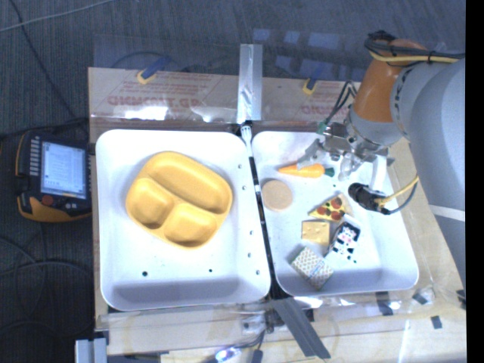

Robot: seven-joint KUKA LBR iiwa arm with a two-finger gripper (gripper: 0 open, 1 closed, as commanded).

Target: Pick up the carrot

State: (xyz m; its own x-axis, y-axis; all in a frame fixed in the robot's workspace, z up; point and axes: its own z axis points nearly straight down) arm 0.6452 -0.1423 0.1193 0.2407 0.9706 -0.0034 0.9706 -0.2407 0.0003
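Right bin (393, 259) | smooth tapered orange carrot (301, 170) | metal claw (336, 159) spread above its green end

robotics lab: industrial arm (423, 104) over taped-down white bins (113, 293), teach pendant (53, 176) and loose cables (45, 13) on grey carpet (60, 74)

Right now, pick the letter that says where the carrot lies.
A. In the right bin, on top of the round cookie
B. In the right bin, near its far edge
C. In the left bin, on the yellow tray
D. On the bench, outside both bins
B: the carrot lies on the floor of the right bin near its far edge, just left of the gripper, apart from the cookie.
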